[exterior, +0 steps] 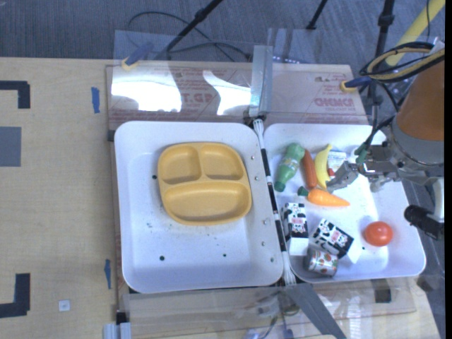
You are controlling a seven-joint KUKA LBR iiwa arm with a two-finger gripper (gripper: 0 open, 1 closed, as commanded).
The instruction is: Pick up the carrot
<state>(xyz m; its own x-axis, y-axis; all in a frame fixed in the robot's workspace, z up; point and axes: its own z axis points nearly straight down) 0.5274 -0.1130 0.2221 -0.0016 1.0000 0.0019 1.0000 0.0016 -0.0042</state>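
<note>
The carrot (329, 198) is orange with a small green end and lies flat in the middle of the right bin (402, 260). A second, darker orange carrot-like piece (309, 169) lies just above it, between a green bottle (287, 164) and a yellow banana (322, 164). My gripper (361, 179) hangs over the right bin, just up and to the right of the carrot. Its fingers are spread open with nothing between them. The left fingertip (343, 177) sits close above the carrot's thick end.
A red tomato (378, 233) lies at the right bin's lower right. Two cow-patterned boxes (295, 219) (332, 239) and a small can (321, 261) sit near its front. The left bin (141, 246) holds a yellow divided plate (205, 203).
</note>
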